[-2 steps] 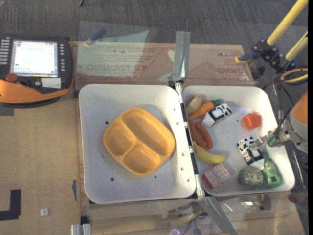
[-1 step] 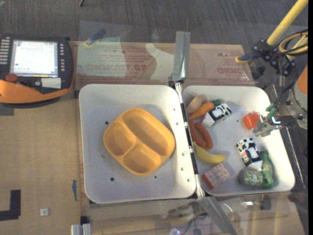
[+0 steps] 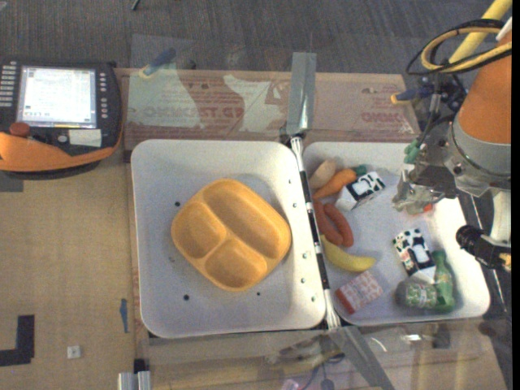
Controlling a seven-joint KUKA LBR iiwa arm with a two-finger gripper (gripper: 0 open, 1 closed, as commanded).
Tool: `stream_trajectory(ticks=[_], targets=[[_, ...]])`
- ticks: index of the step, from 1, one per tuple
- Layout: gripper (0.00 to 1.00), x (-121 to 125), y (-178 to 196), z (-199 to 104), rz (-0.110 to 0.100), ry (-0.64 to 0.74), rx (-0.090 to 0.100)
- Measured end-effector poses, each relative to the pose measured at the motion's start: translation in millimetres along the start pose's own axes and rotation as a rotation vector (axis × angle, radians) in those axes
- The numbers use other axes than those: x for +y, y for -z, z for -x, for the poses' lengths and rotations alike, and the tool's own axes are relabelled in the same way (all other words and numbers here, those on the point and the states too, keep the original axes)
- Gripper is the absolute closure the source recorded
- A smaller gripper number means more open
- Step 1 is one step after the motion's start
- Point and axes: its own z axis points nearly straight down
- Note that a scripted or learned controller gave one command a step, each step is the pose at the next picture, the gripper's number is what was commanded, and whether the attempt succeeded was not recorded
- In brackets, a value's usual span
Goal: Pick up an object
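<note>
The right bin point(image 3: 475, 299) holds loose pieces. A carrot point(image 3: 337, 183) and red sausage point(image 3: 335, 223) lie along its left wall, a banana point(image 3: 348, 258) below them. A black-and-white block point(image 3: 363, 188) sits beside the carrot, another point(image 3: 413, 250) lower right, above a green bag point(image 3: 425, 293).

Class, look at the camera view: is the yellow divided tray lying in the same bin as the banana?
No: the yellow divided tray lies in the left bin, while the banana lies in the right bin.

no text is legible; the cardboard point(image 3: 244, 108) bears reddish print, too blurred to read.
</note>
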Motion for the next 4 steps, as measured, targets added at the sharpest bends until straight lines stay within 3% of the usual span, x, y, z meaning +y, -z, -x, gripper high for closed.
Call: stream_trajectory(ticks=[1,2,3,4], targets=[[1.0,-27.7,13.8,-114.6,0.0,0.135,0.001],[1.0,-61.0,-0.4,-169.8,-0.005,0.013,0.001],[1.0,-72.6,48.4,-237.0,-0.002,-0.146,0.0],[0.0,-72.6,48.4,-237.0,-0.002,-0.146,0.0]])
